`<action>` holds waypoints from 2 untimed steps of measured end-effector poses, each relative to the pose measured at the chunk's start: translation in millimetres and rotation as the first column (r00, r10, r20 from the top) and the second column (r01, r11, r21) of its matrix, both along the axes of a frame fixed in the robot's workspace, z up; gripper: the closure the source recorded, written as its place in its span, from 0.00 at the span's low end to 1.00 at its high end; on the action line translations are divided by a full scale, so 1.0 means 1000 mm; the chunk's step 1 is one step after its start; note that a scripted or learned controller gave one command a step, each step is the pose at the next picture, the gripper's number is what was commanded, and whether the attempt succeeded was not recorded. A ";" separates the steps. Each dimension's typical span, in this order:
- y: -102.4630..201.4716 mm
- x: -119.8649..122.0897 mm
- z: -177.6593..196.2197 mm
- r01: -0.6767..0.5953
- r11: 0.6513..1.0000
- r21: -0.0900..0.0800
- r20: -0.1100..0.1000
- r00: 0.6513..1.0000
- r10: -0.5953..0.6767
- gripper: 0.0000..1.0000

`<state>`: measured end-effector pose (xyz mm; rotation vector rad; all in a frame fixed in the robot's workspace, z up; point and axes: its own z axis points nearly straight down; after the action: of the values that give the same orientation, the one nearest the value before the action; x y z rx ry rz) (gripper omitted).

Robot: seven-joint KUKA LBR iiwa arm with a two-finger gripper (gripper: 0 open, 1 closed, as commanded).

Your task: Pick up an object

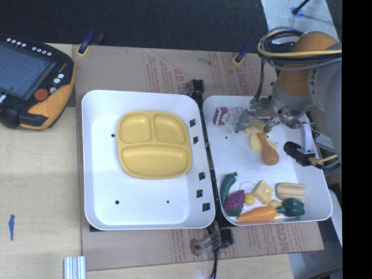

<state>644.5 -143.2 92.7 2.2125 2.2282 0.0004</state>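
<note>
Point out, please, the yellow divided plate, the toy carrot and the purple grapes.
yellow divided plate [154, 159]: camera view, its large lower compartment.
toy carrot [257, 215]: camera view, mid orange body.
purple grapes [235, 201]: camera view, centre of bunch.

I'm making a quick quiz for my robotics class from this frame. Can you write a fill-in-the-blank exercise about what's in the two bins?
1. The yellow divided tray lies in the ____ bin.
2. The tray has ____ compartments.
3. The orange carrot lies along the right bin's ____ edge.
4. The gripper hangs over the ____ bin.

Missing words: left; three; near (bottom); right
</note>
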 end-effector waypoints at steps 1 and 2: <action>-0.039 -0.071 -0.001 0.006 1.000 0.001 -0.010 1.000 -0.006 0.00; -0.039 -0.067 0.010 0.002 1.000 -0.001 -0.005 1.000 -0.002 1.00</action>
<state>577.1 -182.0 103.0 2.2160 2.2283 -0.0062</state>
